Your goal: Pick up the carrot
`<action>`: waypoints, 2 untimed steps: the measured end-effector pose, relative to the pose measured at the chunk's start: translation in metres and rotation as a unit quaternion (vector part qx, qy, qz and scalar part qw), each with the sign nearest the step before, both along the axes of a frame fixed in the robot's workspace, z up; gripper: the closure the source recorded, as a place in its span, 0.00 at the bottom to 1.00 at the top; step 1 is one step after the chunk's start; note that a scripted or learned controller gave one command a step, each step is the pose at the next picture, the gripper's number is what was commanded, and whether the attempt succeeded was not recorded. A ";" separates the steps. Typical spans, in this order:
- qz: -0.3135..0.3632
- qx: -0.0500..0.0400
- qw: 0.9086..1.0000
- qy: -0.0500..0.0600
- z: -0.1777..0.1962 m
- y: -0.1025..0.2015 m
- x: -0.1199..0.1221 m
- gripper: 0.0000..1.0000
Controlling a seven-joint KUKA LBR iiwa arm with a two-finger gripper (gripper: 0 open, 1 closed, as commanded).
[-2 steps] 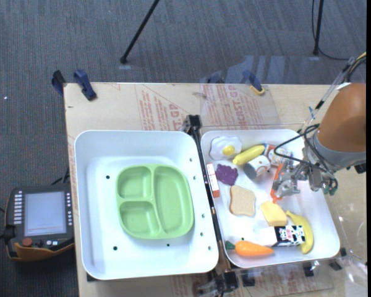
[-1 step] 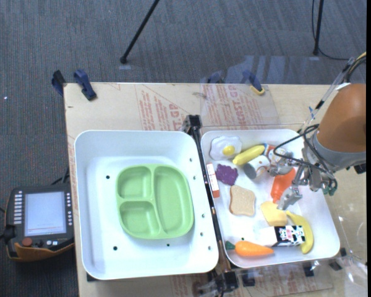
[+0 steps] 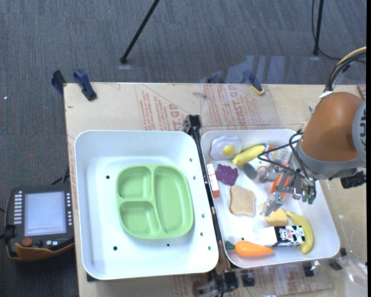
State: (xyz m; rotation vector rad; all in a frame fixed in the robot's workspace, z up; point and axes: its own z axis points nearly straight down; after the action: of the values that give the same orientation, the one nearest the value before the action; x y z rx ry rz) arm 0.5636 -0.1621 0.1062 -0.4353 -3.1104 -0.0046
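Observation:
The carrot (image 3: 253, 249), orange with a green top, lies along the front edge of the right bin (image 3: 324, 247), green end pointing left. My gripper (image 3: 276, 197) hangs over the middle of that bin, below the orange wrist band, roughly 85 pixels behind the carrot and slightly to its right. It hovers just above a yellow cheese wedge (image 3: 276, 217) and beside a bread slice (image 3: 242, 201). Nothing of the carrot is near it.
The right bin also holds a fried egg (image 3: 226, 146), a yellow fruit (image 3: 248, 154), purple grapes (image 3: 226, 174), a banana (image 3: 303, 229) and a small milk carton (image 3: 289, 235) next to the carrot. In the left bin (image 3: 93, 166) sits a green divided plate (image 3: 154, 201).

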 end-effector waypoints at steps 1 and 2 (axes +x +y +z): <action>0.088 -0.001 0.996 -0.002 -0.018 0.025 -0.013 0.00; 0.014 0.000 1.000 0.000 -0.019 0.038 -0.028 0.00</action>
State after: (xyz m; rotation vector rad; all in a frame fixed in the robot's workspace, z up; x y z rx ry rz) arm 0.5359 -0.1239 0.0873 -0.3903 -3.1159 -0.0035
